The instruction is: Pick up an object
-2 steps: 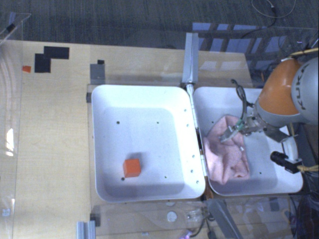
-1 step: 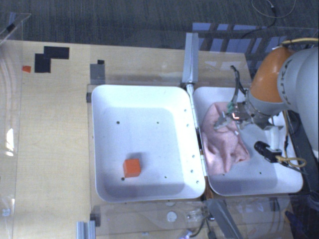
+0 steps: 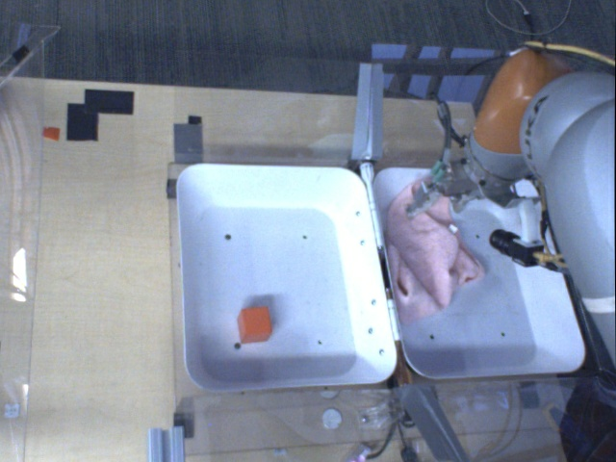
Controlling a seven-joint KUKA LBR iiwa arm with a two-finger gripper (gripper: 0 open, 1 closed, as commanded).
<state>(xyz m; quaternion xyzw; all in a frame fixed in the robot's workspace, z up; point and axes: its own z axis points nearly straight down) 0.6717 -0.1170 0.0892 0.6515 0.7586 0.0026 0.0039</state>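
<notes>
A crumpled pink cloth (image 3: 428, 253) lies in the left half of the right white bin (image 3: 520, 340). Its upper end rises to a small peak just under my gripper (image 3: 435, 189), which hangs over the bin's far left corner and touches or nearly touches that end. A small orange cube (image 3: 255, 324) rests near the front of the left white bin (image 3: 207, 258), far from the gripper.
The grey arm with its orange band (image 3: 505, 104) covers the right bin's far right side. A metal divider (image 3: 367, 114) runs between the bins at the back. Black markers (image 3: 96, 112) and a small orange tag (image 3: 50, 134) lie on the wooden bench at far left.
</notes>
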